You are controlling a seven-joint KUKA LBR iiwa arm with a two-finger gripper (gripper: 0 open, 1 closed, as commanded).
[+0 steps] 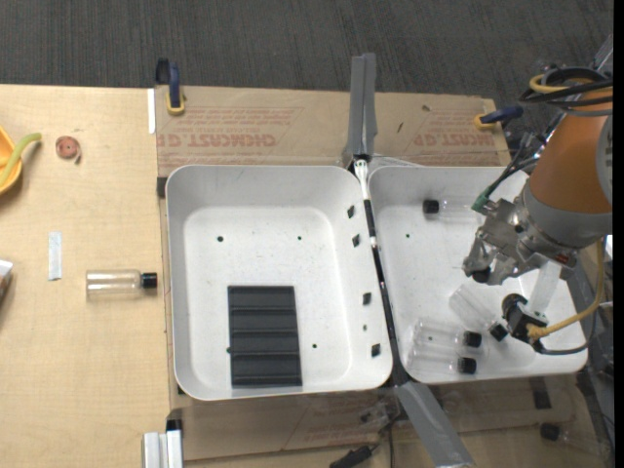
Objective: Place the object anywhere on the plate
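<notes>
judging from how things lie, the task is barely begun. on the bare desk at the left, a clear bottle with a black cap lies on its side, well apart from both bins. in the left bin the plate, a black ridged rectangle, lies flat near the front wall with nothing on it, so the placing is not yet done.

across the divider, the right bin has the likely objects. one small vial lies near the back wall, and a pair of vials lie side by side near the front wall, black caps pointing right. each is a short clear cylinder that looks empty. lying down like that, i would expect them to roll at a nudge.

the fingers hang over the middle of this bin, between the back vial and the front pair, on the grey arm with its orange band. how far open they are, or whether they have hold of anything, i cannot tell. a pale translucent shape just in front of them may be another vial. picking up, carrying leftward and setting down all appear to remain.
</notes>
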